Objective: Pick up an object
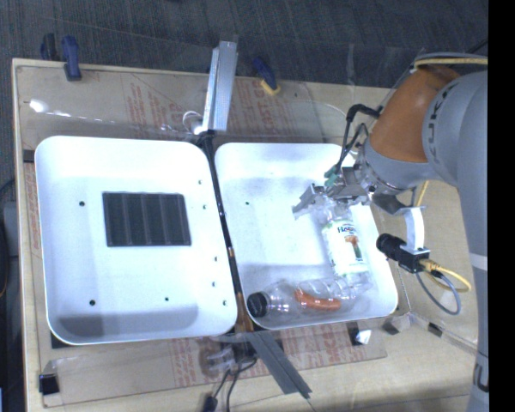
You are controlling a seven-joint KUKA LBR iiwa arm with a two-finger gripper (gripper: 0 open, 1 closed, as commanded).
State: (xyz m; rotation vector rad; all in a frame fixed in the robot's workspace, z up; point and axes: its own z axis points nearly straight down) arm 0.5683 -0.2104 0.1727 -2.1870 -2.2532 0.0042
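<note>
My gripper (319,199) hangs low over the right bin (266,166), in its right half near the far side. Just below it in the view lies a clear bottle with a white label (346,245), its top end pointing up toward the gripper; whether they touch I cannot tell. A second clear bottle with a black cap (302,299) and something orange inside lies along the bin's near wall. The grey arm with its orange band (409,127) reaches in from the right.
The left bin (69,170) holds a dark ribbed rectangle (146,219). A metal bar (218,88) stands at the far end of the seam between the bins. Blue clamps (69,57) sit on the bench's far edge. A black cable plug (402,251) hangs beside the right bin's rim.
</note>
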